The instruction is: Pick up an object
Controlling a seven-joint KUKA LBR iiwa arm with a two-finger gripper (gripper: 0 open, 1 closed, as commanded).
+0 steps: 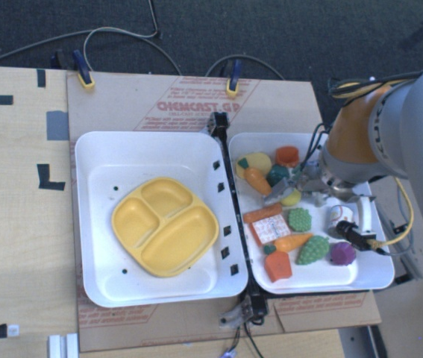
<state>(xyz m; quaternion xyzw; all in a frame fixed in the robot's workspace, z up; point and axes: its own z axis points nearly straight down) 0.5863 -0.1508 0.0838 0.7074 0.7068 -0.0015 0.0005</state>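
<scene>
The right bin [375, 278] holds several toy foods: a pale yellow fruit [256, 160], an orange carrot [257, 180], a red-orange cup [287, 155], a teal piece [277, 174], a small yellow piece [292, 198], a green bumpy piece [299, 219], a white and red box [271, 230], a green cluster [312, 250], a purple piece [342, 253] and an orange-red block [278, 265]. My gripper [289, 188] is low in this bin's upper middle, right beside the teal piece and the small yellow piece. Nothing can be seen held in it.
The left bin [92, 200] holds a yellow divided plate [165, 226]. A second carrot [292, 242] and an orange strip [262, 214] lie mid-bin on the right. The grey arm with its orange band [353, 129] covers the right bin's upper right corner. Cables hang by its right rim [394, 222].
</scene>
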